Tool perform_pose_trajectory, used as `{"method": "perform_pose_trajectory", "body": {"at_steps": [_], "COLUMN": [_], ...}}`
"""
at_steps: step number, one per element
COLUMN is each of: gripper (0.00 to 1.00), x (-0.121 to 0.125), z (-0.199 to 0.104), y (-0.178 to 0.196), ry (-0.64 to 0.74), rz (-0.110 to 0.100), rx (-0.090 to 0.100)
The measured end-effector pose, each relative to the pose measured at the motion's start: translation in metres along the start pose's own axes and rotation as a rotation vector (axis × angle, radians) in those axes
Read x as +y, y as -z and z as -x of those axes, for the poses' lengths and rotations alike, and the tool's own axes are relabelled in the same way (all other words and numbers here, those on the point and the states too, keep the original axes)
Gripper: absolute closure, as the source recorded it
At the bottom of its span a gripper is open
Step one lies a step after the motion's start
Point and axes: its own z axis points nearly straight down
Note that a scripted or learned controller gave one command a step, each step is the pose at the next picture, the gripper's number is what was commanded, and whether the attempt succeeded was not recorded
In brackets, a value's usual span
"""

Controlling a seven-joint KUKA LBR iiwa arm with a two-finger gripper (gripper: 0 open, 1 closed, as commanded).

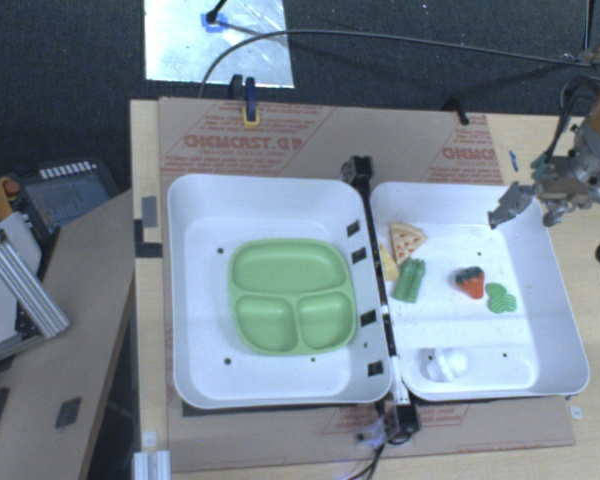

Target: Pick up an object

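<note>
Your gripper [525,206] hangs over the right bin's [555,298] far edge, jaws wide, empty. The strawberry [470,281] lies nearer and left.

Both bins were plain white: the left bin [195,208] held a pale green divided plate [290,296], the right bin [550,318] small bright pieces. These were a tan, red-speckled pizza slice [407,239], a green block [409,280], a red-and-orange piece with a dark top [469,281], a bright green ruffled piece [500,298] and a white object [445,365]. The surface [310,128] was light tan with red lettering. The claw [528,206] was grey.
</note>
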Motion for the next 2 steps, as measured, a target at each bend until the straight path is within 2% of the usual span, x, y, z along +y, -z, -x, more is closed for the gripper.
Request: {"method": "perform_pose_trajectory", "body": {"at_steps": [1,2], "gripper": [0.00,0.00], "x": [0.002,0.002], "z": [-0.001,-0.011], "y": [0.007,-0.042], "ry": [0.003,0.005], "rz": [0.011,0.008], "rx": [-0.002,-0.001]}}
